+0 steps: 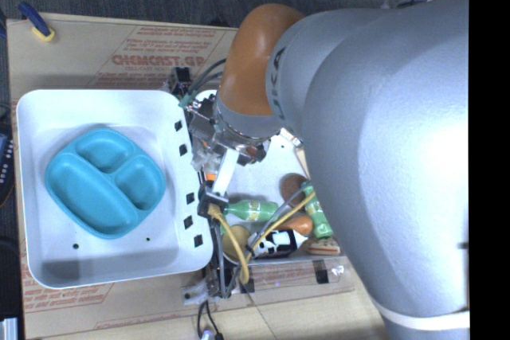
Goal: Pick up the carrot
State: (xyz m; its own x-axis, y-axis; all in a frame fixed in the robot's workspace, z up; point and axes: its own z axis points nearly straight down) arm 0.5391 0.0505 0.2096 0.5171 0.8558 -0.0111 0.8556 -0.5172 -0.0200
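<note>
Dark carpet behind cardboard-covered tabletop (119, 60); left bin (32, 171) holds blue divided plate (103, 181); gripper (213, 185) hangs over right bin's left edge, grip state unclear; carrot (296, 212) lies toward bin's right side, long axis diagonal, partly under arm (374, 131).

Smooth matt blue plastic tray (103, 181), glossy white plastic bin (32, 171), printed brown cardboard (151, 52).

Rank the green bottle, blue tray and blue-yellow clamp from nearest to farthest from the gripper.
Measured from the gripper:
1. Green bottle, just right of it in the right bin.
2. Blue tray, in the left bin.
3. Blue-yellow clamp, far top-left corner.
</note>
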